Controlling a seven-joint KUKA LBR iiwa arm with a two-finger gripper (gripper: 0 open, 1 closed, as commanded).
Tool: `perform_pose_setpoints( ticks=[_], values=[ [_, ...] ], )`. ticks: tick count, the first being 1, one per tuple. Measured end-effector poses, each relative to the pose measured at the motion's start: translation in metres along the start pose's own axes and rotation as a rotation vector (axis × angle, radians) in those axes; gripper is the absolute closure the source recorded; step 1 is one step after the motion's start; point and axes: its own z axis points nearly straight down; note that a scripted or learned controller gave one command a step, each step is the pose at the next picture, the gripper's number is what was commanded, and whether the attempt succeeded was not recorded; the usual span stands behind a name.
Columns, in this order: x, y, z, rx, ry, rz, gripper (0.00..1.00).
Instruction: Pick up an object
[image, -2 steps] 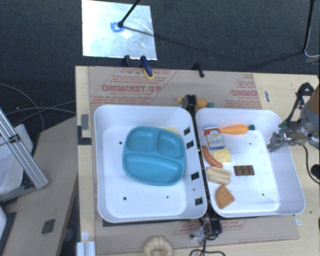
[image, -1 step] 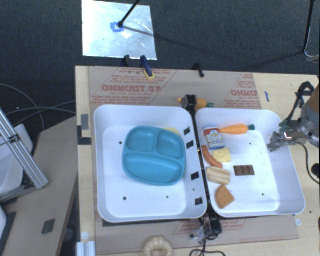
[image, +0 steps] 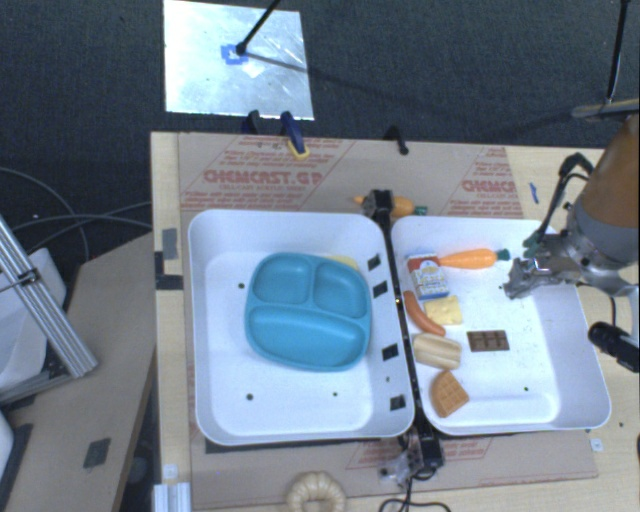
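Left bin (image: 215, 300) carries a blue divided plate (image: 307, 310): broad, shallow, smooth plastic. I judge it awkward for two fingers, grippable at the rim at best, so I pass it by.

Right bin (image: 570, 340) holds the small toy food, bunched along its left wall. A carton with a red label (image: 430, 277) touches a pale yellow cheese wedge (image: 446, 309); a red sausage (image: 421, 313) runs just beside both. Below them sit a bread roll (image: 437, 350), a chocolate bar (image: 488, 341) lying flat, and a waffle (image: 449, 393).

The orange carrot (image: 468, 259) lies along the far side of the bin, leafy end toward the arm. I judge it the best candidate: light, rigid, likely slick plastic, narrow enough to pinch across mid-body. The carton crowds its left end; the right end is freer.

Gripper (image: 517, 283) hovers low over the bin floor, right of the carrot, nothing between its fingers. From this angle I cannot tell whether the pincer stands apart or together.
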Motion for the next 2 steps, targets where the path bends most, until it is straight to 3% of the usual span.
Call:
perform_pose_setpoints(
  ticks=[2],
  values=[
    [0.112, 0.014, 0.01, 0.002, 0.0, 0.0, 1.0]
  ],
)
